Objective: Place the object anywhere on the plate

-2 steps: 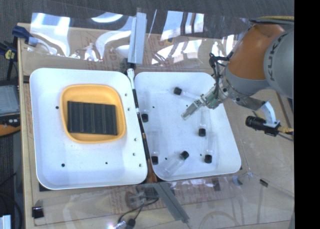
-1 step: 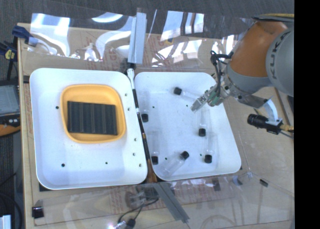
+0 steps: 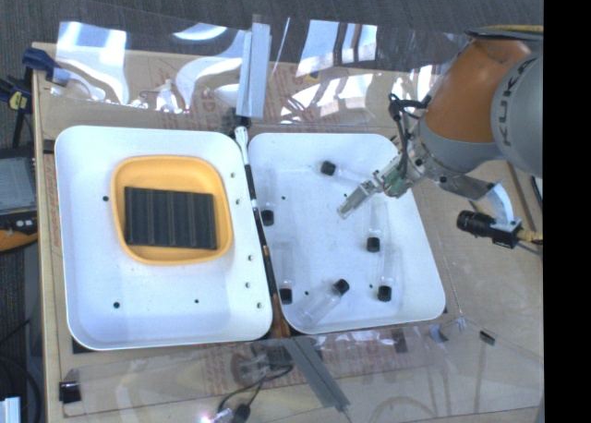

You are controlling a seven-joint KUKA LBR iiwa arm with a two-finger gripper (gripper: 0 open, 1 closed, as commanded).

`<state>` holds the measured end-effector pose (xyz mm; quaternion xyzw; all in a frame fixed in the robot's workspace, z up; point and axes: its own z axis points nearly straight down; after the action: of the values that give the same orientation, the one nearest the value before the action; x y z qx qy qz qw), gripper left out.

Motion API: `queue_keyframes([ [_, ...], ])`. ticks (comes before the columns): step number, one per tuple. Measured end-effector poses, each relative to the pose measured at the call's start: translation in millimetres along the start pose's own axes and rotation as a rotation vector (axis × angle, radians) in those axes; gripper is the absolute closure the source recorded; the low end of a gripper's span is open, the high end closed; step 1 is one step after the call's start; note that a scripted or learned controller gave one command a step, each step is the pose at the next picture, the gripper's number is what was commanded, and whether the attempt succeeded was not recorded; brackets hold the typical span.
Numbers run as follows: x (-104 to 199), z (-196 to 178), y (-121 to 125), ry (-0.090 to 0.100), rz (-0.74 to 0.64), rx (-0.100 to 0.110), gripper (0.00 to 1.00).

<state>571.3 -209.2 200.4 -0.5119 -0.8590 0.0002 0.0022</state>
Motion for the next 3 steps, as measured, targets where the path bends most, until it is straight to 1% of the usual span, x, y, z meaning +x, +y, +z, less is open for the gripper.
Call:
queue_keyframes([
  [1, -29.5, -31.8, 63.1, -0.007, -0.303, -0.005, 0.00],
  [2, -15.7, -1.4, 74.5, -0.004, -0.589, -0.001, 0.00],
  [3, 65.8, -25.9, 100.1, -0.003, -0.923, 0.000, 0.00],
])
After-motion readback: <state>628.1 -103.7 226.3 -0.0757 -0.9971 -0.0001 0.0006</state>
